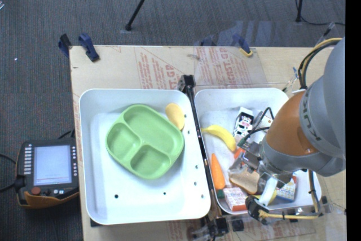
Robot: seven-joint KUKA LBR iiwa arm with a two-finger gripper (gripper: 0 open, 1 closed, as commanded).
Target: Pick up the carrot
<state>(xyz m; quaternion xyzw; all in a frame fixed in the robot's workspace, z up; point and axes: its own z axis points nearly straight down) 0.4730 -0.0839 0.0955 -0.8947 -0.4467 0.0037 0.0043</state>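
The orange carrot [217,171] lies lengthwise near the left wall of the right bin [225,100], with its green end toward the front. My gripper [247,162] reaches down into the same bin just right of the carrot, over a slice of toast [245,181]. The grey arm with its orange band [290,132] covers the bin's right half. Nothing can be seen held in the gripper.
A yellow banana [221,135] lies just behind the carrot, and a black-and-white carton [243,121] sits further back. Small boxes [234,198] sit at the bin's front. The left bin [93,178] holds a green divided plate [145,141] and a yellow fruit [175,115].
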